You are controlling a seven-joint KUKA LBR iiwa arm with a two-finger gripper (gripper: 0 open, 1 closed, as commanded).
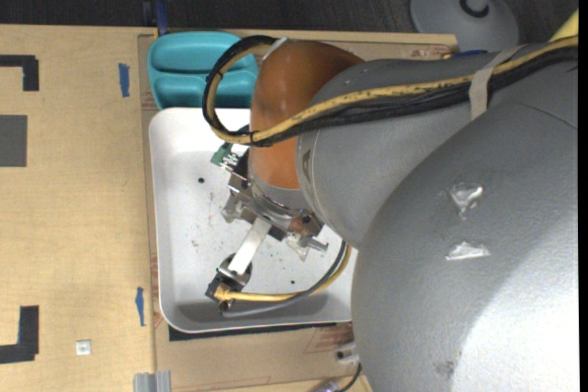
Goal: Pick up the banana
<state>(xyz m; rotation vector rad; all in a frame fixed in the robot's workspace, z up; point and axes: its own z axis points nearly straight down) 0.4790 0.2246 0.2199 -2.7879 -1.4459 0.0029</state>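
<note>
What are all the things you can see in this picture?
bin: one, white, on the bench, partly under the arm.
padded shapes: two rounded lobes, teal, at the bin's far edge.
bench: one, tan, under the bin.
tape marks: several, black, on the bench's left side.
tape bits: a few, blue, near the bin's left rim.
stand: one, grey, on the dark floor beyond the bench.
arm: one, grey with an orange band, reaching over the bin from the right.
end effector: one, metal, low over the bin's floor.
</note>
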